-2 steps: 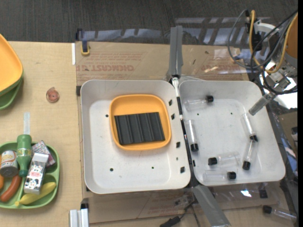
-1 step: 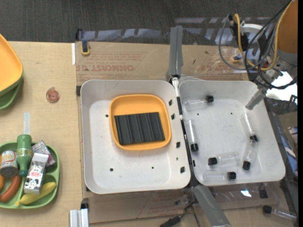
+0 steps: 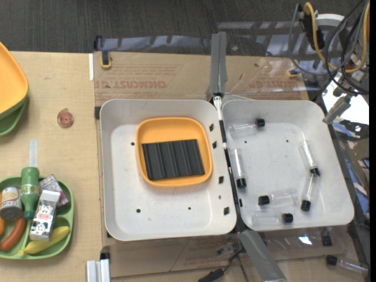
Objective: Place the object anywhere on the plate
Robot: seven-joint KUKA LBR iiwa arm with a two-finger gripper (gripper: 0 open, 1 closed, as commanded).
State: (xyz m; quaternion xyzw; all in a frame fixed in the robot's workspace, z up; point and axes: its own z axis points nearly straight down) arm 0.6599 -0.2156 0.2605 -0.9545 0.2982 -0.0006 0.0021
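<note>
An orange, rounded-square plate lies in the left white bin, toward its back. A dark grey ribbed rectangular block lies flat on the plate and covers most of its middle. The right white bin holds several clear tubes with black caps. One tube lies near the back left, one tube runs along the left wall, and another tube lies at the right. More tubes lie near the front.
Left of the bins on the wooden bench are a green plate of toy food, an orange dish and a small pink disc. Cables and metal framing crowd the back right. Cardboard lies behind the bins.
</note>
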